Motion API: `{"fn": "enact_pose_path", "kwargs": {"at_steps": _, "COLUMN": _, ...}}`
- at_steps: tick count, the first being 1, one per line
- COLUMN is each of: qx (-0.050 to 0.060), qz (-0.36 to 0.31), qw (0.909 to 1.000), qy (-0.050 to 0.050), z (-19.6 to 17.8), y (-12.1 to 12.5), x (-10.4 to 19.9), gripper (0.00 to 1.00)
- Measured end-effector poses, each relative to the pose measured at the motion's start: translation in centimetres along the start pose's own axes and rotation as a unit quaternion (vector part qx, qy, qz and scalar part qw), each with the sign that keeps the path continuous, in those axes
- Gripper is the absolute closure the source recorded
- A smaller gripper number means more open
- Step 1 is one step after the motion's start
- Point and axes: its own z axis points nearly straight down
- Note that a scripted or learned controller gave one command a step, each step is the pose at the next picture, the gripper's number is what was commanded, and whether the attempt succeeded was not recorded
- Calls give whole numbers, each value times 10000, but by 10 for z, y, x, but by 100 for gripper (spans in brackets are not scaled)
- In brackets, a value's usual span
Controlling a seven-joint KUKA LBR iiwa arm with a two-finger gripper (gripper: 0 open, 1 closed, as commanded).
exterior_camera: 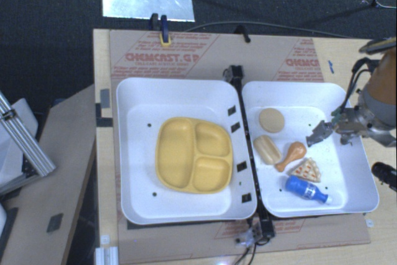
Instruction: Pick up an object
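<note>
Two shallow white bins are set side by side on the bench; the right bin (356, 186) is taken as the landmark for all positions below. The left bin (136, 133) adjoins it along the central divider, and a yellow compartment tray (193, 154) is seated flat in that bin.

Five objects are contained in the right bin, all in its left and central parts; a round tan bun (271, 120) is placed nearest the bin's far-left corner; a hot-dog roll (267, 149) is located just below it, near the left wall; an orange drumstick (291, 155) is laid at a slant beside the roll, towards the bin's centre; a pizza slice (307, 169) is positioned just beside the drumstick's thick end; a blue bottle (306, 189) is laid on its side near the bin's front wall.

The gripper (317, 134) is positioned over the bin's right-central floor, above and to the right of the drumstick, apart from every object; nothing is seen between its fingers; whether the fingers are spread or closed cannot be determined.
</note>
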Motion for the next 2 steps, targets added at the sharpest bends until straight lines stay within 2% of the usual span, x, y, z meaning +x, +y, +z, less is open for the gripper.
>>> {"fn": "enact_pose_path", "kwargs": {"at_steps": 1, "qx": -53, "qz": -15, "qw": 10000, "qy": -11, "z": -5, "y": 3, "x": 0, "gripper": 0}}
{"fn": "enact_pose_path", "kwargs": {"at_steps": 2, "qx": -43, "qz": -3, "qw": 10000, "qy": -10, "z": 38, "y": 4, "x": -6, "gripper": 0}}
